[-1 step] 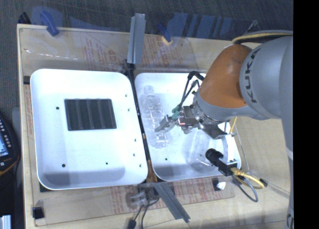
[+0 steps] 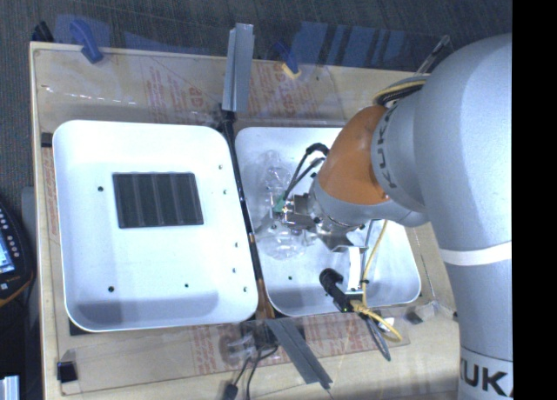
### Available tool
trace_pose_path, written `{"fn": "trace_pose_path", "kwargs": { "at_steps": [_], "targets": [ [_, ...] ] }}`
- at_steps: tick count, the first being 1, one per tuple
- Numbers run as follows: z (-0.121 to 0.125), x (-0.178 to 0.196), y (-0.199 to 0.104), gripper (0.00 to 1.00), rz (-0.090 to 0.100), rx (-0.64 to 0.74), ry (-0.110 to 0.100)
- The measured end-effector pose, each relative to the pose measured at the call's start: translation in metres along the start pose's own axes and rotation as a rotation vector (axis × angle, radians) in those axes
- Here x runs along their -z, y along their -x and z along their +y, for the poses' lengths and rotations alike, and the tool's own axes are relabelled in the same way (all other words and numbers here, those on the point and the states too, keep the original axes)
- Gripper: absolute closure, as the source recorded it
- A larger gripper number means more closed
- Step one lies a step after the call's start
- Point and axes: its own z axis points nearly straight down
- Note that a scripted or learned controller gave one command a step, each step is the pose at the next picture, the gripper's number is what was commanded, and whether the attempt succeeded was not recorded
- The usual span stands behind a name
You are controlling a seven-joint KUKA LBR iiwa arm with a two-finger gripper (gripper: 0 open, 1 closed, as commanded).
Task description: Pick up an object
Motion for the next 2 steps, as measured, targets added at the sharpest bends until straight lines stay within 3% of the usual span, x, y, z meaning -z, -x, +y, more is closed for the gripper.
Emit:
{"fn": "trace_pose_path", "kwargs": {
  "at_steps": [1, 2],
  "targets": [
    [0.001, 0.011, 0.0, 1.0, 0.0, 0.001, 0.002],
    [0.039, 0.097, -0.069, 1.0, 0.002, 0.077, -0.018]
  ]
}}
